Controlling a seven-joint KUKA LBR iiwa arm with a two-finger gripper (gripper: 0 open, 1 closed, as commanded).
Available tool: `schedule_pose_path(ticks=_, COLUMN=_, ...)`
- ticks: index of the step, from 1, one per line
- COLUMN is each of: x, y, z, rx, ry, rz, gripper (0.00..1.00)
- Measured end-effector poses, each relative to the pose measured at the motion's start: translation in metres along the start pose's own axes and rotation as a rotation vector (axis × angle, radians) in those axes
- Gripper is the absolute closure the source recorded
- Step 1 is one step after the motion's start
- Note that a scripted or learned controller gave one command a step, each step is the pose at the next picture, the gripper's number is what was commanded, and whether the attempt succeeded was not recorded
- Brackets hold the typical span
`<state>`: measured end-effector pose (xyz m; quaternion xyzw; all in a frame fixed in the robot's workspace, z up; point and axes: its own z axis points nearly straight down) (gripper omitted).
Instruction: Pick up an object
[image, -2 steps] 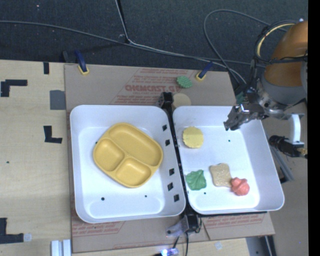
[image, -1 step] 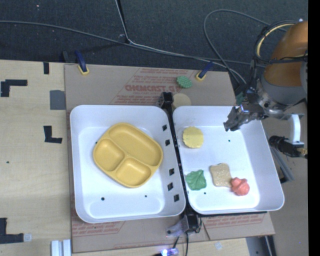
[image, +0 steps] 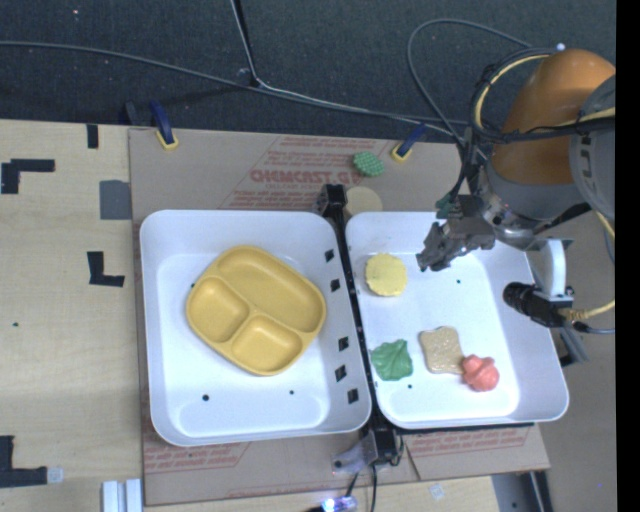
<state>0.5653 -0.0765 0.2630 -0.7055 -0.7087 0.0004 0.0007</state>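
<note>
The hand (image: 428, 260) was seen above the right bin (image: 520, 400), beside the yellow disc (image: 386, 275); its state could not be told. A centred, vertical descent was advised.

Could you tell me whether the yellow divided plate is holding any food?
Empty: the yellow divided plate in the left bin shows bare compartments.

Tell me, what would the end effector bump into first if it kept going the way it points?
Probably the round yellow piece: the end effector slants down-left toward it, though its height above the right bin is unclear.
</note>
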Motion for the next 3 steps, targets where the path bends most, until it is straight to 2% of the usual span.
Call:
schedule_pose_path(ticks=1, x=0.042, y=-0.003, z=0.008, rx=0.0, ry=0.0, rz=0.0, gripper=1.0)
schedule_pose_path(ticks=3, x=0.149, y=-0.01, z=0.038, rx=0.003, ry=0.0, rz=-0.001, gripper=1.0)
